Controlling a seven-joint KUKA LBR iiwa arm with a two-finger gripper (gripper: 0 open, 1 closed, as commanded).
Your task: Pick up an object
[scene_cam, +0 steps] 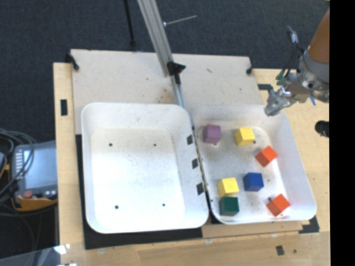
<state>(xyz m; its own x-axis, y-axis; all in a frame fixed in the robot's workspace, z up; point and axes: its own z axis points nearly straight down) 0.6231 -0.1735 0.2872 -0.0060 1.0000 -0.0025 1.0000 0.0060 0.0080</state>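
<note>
the hand (274, 105) hangs over the far right corner of the right bin (297, 165), just above its rim, and from where i stand i cannot tell whether it is spread or pressed together; it is too small and too blurred against the bin's white edge. nothing shows in it.

everything worth picking lies in that right bin, all of it nearer the camera than the hand and mostly to the camera's left of it. the closest piece looks to be the yellow cube (244, 136), a short way down and left of the hand, with the upper orange cube (266, 155) close behind it, almost straight below the hand in the picture. the purple cube (211, 133) sits further left, near the wall shared with the left bin (138, 165). further down are a second yellow cube (228, 186) touching or almost touching the green cube (228, 205), the blue cube (253, 182) just beside them, and a second orange cube (278, 204) near the front right corner.

so the move i would expect turns on one thing: the hand must travel inward from the bin's corner, toward the camera and slightly left, before it can drop. the cubes have no long axis to speak of, though the orange ones sit turned at an angle. the upper yellow cube stands apart from its neighbours, which i judge makes it the easier target.
</note>
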